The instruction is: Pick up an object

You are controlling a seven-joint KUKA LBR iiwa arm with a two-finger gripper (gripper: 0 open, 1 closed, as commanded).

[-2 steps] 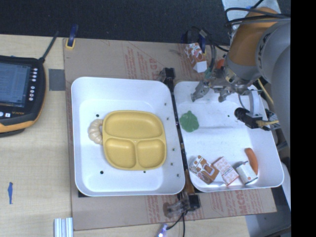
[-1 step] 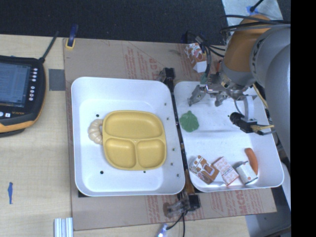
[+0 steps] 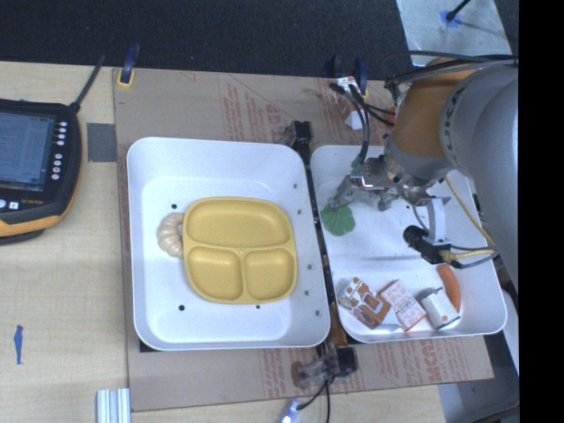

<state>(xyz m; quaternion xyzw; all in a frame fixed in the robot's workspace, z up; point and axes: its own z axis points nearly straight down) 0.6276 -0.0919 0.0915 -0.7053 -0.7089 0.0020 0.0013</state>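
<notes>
Green object point(image 3: 338, 220) seen at right bin's point(image 3: 370, 252) left side, just beside gripper point(image 3: 354, 189), finger state cannot be told, small packets point(image 3: 381, 303) lying near, yellow tray point(image 3: 239, 248) in left bin point(image 3: 220, 167).

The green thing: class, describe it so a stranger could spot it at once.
Find the right bin. Along its left wall, partway down, lies a small green lump, just below the gripper. It is the bin's one green thing; the packets and the carrot lie at the bottom.
</notes>
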